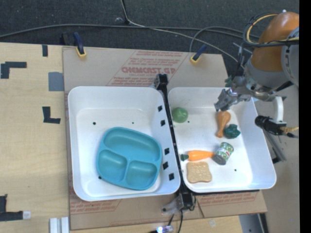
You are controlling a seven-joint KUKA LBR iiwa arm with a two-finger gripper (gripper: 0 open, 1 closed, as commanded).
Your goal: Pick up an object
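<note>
In the right bin (262, 178), a toy chicken drumstick (223, 122) lay with its long axis running top to bottom. The hand (226, 100) hung just above its upper end, right of frame centre; its grip state could not be judged.

Two white bins: left bin (77, 130), right bin (260, 176). One blue tray (129, 158), with three compartments, in the left one. Six small things in the right one: one green ball (180, 114), one drumstick (222, 122), one dark green piece (232, 131), one carrot (200, 155), one can (223, 153), one bread slice (198, 172). Two clamps: (78, 46) and (197, 55).
</note>
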